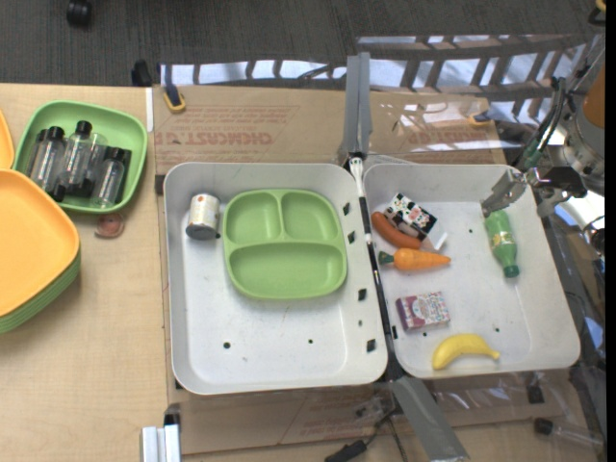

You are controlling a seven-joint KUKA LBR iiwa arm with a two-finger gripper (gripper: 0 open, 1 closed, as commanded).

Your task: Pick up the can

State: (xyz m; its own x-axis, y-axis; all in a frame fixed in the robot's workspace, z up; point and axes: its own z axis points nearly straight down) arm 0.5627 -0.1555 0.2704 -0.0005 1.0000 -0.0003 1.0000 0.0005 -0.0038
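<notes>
The can (pixel 202 217) lies in the left bin (pixel 183 335) beside the green tray (pixel 285 243); the hand (pixel 507 191) hovers over the right bin (pixel 549 287), grip unclear.

Left bin roomy, right bin crowded

The can (pixel 202 217) lies on its side at the left bin's (pixel 279 364) left wall, hemmed on its right by the green divided plate (pixel 285 243) just beside it; above and below it the floor is bare, as is the whole front half. In the right bin (pixel 539 345), carrot (pixel 420 258), sausage (pixel 393 229), patterned box (pixel 413 217), pink carton (pixel 423 310), banana (pixel 464 350) and green bottle (pixel 501 243) break up the floor.
</notes>
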